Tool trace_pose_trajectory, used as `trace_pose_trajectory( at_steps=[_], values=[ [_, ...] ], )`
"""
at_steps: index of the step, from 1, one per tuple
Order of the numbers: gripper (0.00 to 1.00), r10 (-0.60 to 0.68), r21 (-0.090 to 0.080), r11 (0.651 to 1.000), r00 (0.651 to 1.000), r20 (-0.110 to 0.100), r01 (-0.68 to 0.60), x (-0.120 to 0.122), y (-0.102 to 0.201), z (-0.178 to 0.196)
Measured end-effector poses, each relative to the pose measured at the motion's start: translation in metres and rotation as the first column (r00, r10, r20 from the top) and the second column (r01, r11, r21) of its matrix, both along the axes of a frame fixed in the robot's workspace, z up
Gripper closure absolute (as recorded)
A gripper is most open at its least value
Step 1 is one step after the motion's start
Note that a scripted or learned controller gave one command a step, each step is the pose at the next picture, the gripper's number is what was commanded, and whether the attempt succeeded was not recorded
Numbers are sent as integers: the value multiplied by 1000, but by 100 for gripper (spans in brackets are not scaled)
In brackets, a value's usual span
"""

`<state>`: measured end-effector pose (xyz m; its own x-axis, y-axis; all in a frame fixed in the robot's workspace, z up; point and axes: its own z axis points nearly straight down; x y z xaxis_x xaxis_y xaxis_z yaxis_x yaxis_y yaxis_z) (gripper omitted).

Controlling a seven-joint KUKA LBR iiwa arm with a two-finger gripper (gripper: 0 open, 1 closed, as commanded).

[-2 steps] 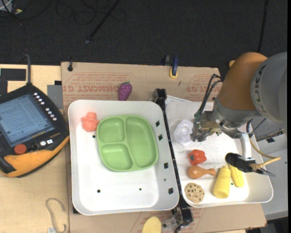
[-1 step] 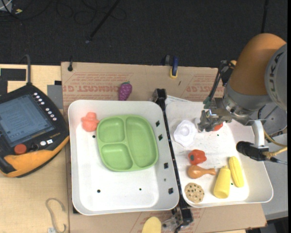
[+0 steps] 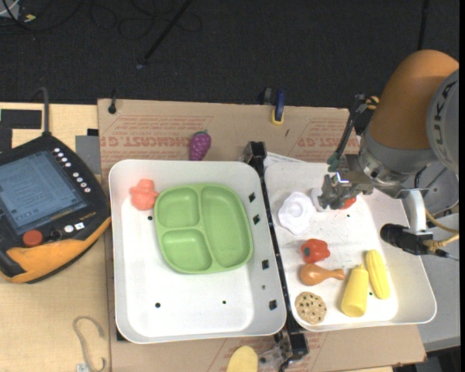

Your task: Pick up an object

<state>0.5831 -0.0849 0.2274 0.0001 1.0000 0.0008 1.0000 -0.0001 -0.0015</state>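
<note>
**Reaching into the right bin**

Nearest the camera lies a cookie [image 3: 311, 308] at the front of the right bin [image 3: 418, 304]; behind it sit a drumstick [image 3: 319, 273] and a red pepper [image 3: 315, 249], with two corn cobs [image 3: 366, 282] alongside. My gripper [image 3: 335, 195] hangs low at the bin's back over something red [image 3: 348, 202], beside a white cup [image 3: 296, 212]. Whether it grips anything, I cannot tell.

Bench [image 3: 46, 316]: tan surface carrying all items.
Cardboard [image 3: 147, 130]: flat on bench, under both bins.
Left bin [image 3: 186, 308]: on cardboard.
Right bin [image 3: 411, 304]: touching left bin's right side.
Pendant [image 3: 39, 200]: left of left bin.
Hook [image 3: 89, 339]: below pendant.
Grapes [image 3: 200, 144]: on cardboard, behind left bin.
</note>
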Motion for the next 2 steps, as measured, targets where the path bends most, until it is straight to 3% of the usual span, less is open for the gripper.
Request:
trace_pose_trajectory(
  at_steps=[2],
  values=[
    [100, 2, 1, 1000, 1000, -3, -2, -38, 88, -7]
  ],
)
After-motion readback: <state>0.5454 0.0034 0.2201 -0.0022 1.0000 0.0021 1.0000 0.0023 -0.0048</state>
